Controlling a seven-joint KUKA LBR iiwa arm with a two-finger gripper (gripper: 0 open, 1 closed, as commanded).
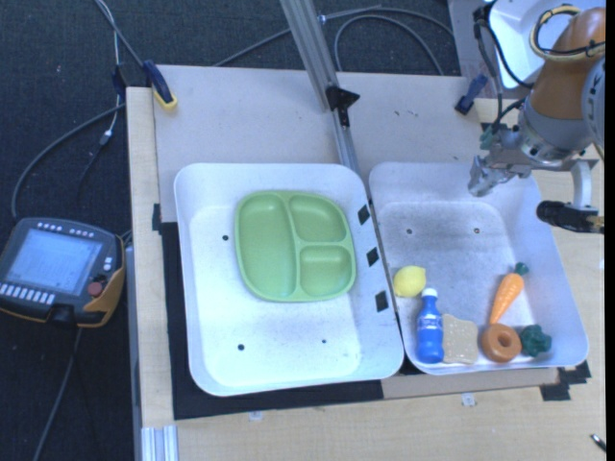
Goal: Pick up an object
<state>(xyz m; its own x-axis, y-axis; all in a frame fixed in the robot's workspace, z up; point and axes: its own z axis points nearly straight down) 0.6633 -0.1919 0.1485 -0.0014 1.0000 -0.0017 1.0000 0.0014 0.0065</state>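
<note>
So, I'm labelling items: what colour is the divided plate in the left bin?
Light green; the divided plate shows in the camera view.

Legible text: none at this resolution.
Teach pendant [60,272]: the lit screen shows pale content and a row of keys below it; no characters can be read.
Blue bottle [430,327]: carries a light label area; any print on it is too small to make out.
Green divided plate [295,246]: plain surface, no marking visible.
Left bin [207,353]: dark dots only, no lettering.
Right bin [442,224]: dark dots and grey scuffing, no lettering.
Arm housing [538,17]: white and orange surfaces, no readable brand or number.
</note>
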